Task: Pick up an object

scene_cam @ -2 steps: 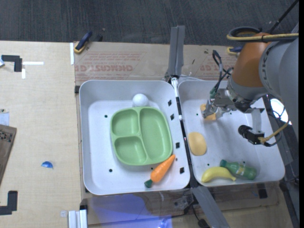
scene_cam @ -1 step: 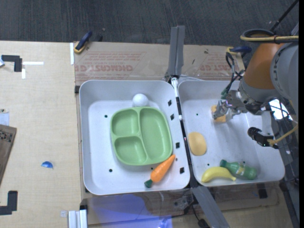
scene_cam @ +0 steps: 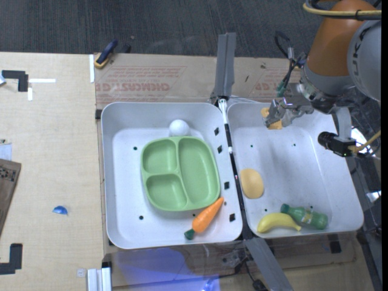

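Observation:
My gripper (scene_cam: 277,115) hangs over the far left corner of the right bin (scene_cam: 330,162). A small yellow object (scene_cam: 274,125) shows right at its tip, partly hidden by it, and I cannot make out whether it is held. Lower in the same bin lie a yellow-orange oval object (scene_cam: 251,183) by the left wall, a banana (scene_cam: 277,224) and a green bottle (scene_cam: 306,217) along the near wall. The left bin (scene_cam: 121,162) holds a green divided plate (scene_cam: 180,173), a white ball (scene_cam: 179,127) behind it and a carrot (scene_cam: 206,217) at its near right corner.
A grey upright post (scene_cam: 225,65) stands behind the seam between the bins. The arm's orange band (scene_cam: 339,29) and cables fill the upper right. The wooden bench (scene_cam: 48,162) spreads to the left with a small blue piece (scene_cam: 59,210) on it.

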